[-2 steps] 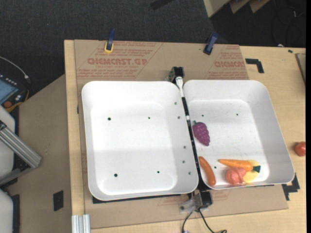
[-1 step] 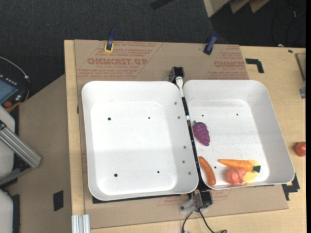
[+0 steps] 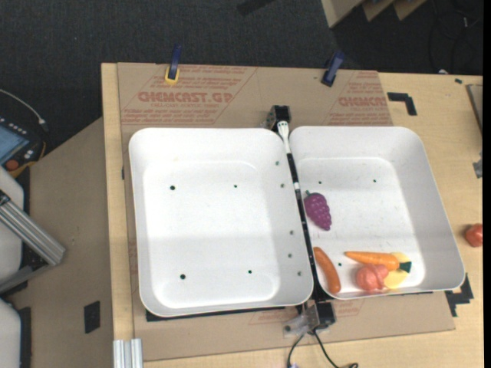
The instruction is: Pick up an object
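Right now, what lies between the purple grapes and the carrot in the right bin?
In the camera view, bare white bin floor lies between the purple grapes and the carrot; nothing else lies there.

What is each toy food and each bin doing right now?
purple grapes: lying in the right bin, by its left wall
carrot: lying flat near the bin's front
orange-red sausage: lying by the front left corner
pink and yellow piece: resting just below the carrot
right bin: holding all four toys
left bin: sitting beside the right bin
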Motion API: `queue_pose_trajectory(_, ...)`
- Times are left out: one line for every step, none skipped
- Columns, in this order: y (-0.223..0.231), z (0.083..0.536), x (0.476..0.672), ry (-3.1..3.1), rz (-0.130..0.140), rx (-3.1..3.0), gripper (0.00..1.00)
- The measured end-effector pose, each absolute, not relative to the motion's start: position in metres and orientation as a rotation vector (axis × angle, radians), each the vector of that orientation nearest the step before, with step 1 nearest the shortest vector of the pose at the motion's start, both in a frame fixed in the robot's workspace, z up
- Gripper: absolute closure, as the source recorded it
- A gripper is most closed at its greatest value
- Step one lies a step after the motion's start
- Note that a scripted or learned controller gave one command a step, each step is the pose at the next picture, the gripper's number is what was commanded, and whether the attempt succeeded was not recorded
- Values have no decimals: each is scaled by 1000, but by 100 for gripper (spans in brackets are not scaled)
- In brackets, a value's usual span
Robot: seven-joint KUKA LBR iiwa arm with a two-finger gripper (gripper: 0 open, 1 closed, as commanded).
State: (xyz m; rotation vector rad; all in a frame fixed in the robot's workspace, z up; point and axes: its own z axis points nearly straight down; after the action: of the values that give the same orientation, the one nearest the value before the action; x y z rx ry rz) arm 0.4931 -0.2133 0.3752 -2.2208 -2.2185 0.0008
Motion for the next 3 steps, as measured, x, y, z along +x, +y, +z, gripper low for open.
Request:
queue_pose_trajectory(-224,363,534,-2227,-1,-2224,100)
queue_pose_trajectory(-224,379,492,-2220,0,-2223,100)
queue_pose_trajectory(-224,362,538,-2228,-1,-2224,100)
